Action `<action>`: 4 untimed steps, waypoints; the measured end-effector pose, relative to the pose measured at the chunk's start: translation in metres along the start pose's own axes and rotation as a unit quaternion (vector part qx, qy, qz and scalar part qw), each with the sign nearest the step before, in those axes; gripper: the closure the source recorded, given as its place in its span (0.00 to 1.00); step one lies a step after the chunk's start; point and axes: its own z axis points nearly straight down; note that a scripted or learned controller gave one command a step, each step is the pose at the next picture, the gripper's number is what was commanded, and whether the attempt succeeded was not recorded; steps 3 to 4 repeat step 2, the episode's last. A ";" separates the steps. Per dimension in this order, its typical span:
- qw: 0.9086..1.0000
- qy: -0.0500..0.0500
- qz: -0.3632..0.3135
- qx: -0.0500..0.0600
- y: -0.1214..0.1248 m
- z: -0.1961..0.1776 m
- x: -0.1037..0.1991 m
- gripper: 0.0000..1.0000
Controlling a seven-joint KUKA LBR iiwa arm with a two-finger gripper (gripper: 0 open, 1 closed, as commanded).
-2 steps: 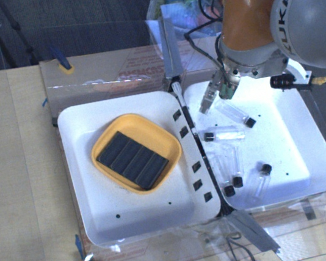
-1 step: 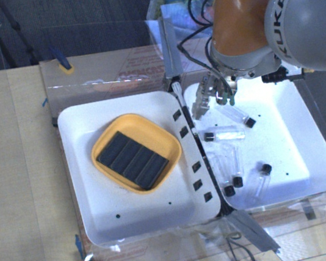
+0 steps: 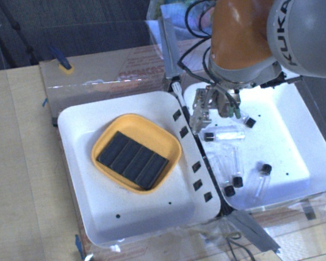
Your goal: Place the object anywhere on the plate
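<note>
I have the tool [image 3: 214,112] low over a clear plastic vial [image 3: 224,136] near the right white bin's [image 3: 316,160] far-left corner, its grip impossible to tell, so picking is in hand and a firm grasp comes next before crossing to the yellow square plate [image 3: 106,143].

Bright overhead light glares off the right bin [image 3: 288,137]; slightly soft focus.

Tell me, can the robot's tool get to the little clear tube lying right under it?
Probably yes. The tool hangs in the right bin, just above the clear vial, with bare white floor around it and nothing lying on top. The other vials lie farther down.
</note>
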 end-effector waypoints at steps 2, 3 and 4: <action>0.991 0.000 -0.134 0.000 0.016 0.000 0.015 0.00; 0.991 0.000 -0.134 0.000 0.016 0.000 0.015 0.00; 0.991 0.000 -0.134 0.000 0.016 0.000 0.015 0.00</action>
